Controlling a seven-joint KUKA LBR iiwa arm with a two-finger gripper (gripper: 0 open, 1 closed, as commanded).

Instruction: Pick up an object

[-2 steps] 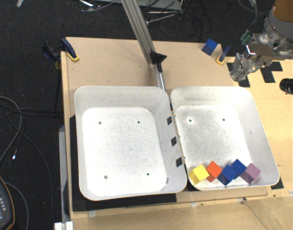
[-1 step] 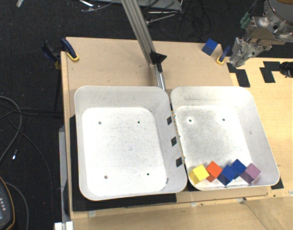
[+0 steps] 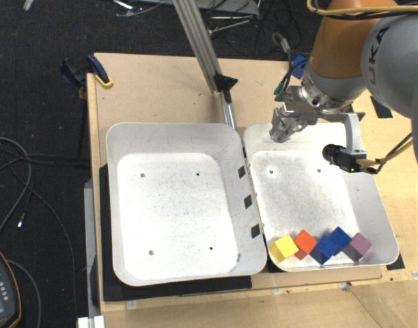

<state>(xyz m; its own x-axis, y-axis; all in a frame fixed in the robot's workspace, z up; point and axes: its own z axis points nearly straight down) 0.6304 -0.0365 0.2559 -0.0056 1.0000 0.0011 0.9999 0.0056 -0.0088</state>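
Observation:
Several small blocks lie in a row along the near edge of the right bin [image 3: 373, 203]: a yellow block [image 3: 285, 247], an orange block [image 3: 304, 242], a blue block [image 3: 330, 244] and a purple block [image 3: 358, 247]. My gripper [image 3: 285, 128] hangs over the bin's far left corner, well away from the blocks. Nothing shows between its fingers.
The left bin [image 3: 171, 203] sits beside the right one, with black clips along the shared edge. A metal pole [image 3: 202, 43] slants up from the bins' far junction. A black camera mount [image 3: 342, 157] sticks out near the right bin's far edge.

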